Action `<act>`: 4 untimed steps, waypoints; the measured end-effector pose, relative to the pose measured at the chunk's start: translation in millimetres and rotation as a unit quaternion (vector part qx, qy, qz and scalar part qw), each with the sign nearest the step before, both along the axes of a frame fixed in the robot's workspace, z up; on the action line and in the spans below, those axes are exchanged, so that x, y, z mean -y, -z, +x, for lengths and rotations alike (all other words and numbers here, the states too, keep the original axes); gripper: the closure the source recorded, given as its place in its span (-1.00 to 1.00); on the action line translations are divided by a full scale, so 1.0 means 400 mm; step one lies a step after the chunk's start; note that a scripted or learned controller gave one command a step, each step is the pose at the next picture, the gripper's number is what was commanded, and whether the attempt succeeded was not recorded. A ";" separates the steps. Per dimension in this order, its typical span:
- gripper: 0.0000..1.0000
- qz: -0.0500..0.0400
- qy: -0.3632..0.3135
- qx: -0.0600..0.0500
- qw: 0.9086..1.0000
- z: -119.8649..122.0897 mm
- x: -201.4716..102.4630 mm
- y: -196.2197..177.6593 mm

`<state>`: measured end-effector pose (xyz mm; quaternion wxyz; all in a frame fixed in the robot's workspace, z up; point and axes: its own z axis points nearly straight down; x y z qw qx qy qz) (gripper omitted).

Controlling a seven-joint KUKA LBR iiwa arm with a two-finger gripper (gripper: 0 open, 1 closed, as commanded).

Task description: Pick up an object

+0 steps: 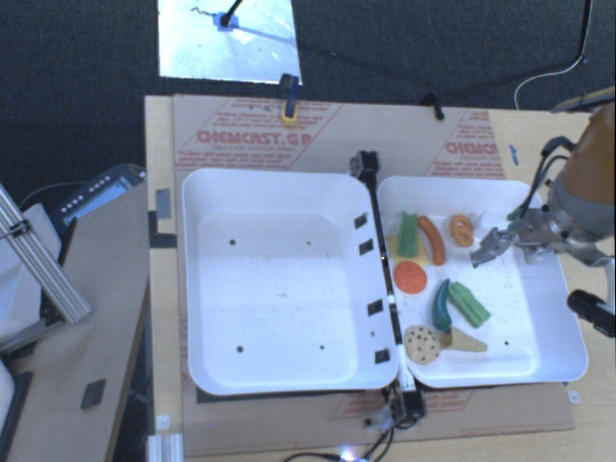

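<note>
While my gripper hangs over the right bin beside the pretzel, its fingers look spread, holding nothing.

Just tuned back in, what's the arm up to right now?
The gripper hangs over the right bin, near its far right part, close to the small orange ring-shaped piece. Nothing shows between its fingers. The toy foods lie bunched at that bin's left side: an orange sausage, a red disc, a cookie and green pieces. The pick is not yet made.
</note>
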<state>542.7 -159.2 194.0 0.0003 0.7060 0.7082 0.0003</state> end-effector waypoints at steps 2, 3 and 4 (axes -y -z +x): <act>-1.00 0.000 0.001 0.000 1.000 -0.043 -0.031 0.274; -1.00 0.000 0.002 -0.002 1.000 -0.145 -0.001 0.275; 1.00 0.000 0.001 0.002 1.000 -0.137 -0.004 0.247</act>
